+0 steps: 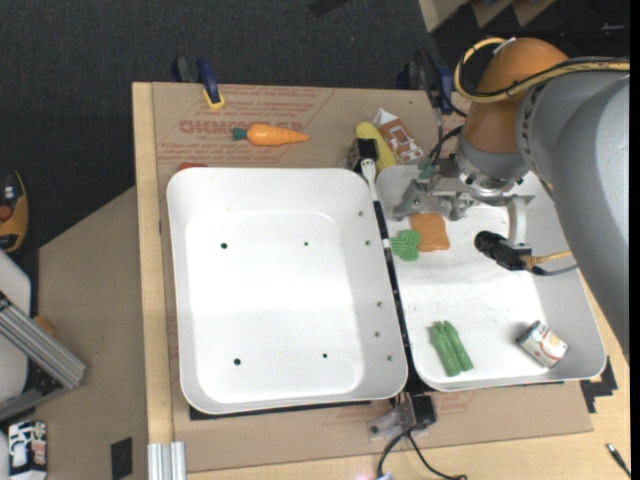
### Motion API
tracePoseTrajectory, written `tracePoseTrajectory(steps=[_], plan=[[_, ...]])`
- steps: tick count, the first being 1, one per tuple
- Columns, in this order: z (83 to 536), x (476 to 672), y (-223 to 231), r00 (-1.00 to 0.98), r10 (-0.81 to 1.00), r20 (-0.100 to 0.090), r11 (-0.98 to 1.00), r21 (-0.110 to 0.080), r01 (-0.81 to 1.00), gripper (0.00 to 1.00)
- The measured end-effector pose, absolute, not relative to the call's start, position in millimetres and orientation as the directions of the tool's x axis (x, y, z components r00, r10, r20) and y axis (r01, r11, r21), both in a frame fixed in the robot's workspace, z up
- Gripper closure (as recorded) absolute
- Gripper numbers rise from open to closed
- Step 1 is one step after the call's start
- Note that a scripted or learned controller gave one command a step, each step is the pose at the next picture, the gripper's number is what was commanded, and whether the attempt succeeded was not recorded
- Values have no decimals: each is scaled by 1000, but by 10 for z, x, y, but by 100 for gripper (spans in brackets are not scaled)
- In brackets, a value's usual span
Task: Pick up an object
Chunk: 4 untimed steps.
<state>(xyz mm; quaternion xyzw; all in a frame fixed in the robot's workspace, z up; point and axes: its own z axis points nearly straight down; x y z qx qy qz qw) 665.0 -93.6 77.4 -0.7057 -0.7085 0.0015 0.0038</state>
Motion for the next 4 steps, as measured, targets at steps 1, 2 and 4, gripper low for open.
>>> tracePoseTrajectory(steps=[1,2,4], plan=[[965,6676,-967,-2,1000,-1,2,4,1000,100],[960,6675,-966,-2,1000,-1,2,3,1000,0],[851,6665,-950,0,1000,0,0,-1,1000,0]])
